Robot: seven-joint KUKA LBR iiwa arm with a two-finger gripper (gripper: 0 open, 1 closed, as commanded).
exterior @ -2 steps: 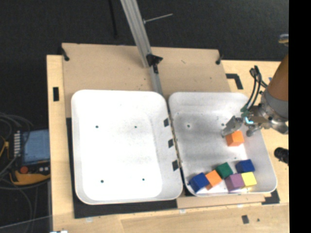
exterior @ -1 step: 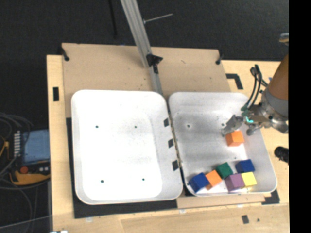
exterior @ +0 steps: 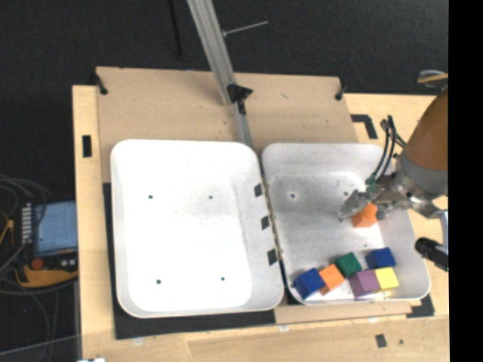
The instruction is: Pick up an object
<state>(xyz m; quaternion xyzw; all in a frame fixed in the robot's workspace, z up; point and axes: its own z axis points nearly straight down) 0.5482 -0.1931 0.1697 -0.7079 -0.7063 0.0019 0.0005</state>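
Note:
My gripper (exterior: 367,210) hangs over the right part of the right bin (exterior: 302,179), with the arm coming in from the right. A small orange block (exterior: 366,217) sits between its fingers, and the gripper is shut on it. The block's top is hidden by the gripper. Along the bin's front edge lie several other blocks: a blue one (exterior: 308,281), an orange one (exterior: 331,276), a green one (exterior: 348,264), a purple one (exterior: 365,282), a yellow one (exterior: 387,278) and a second blue one (exterior: 380,259).
The left bin (exterior: 189,225) lies beside the right one, with small clips along the seam between them. A slanted metal rail (exterior: 215,44) rises behind the bins. A blue device (exterior: 54,228) and cables sit off the bench at the left.

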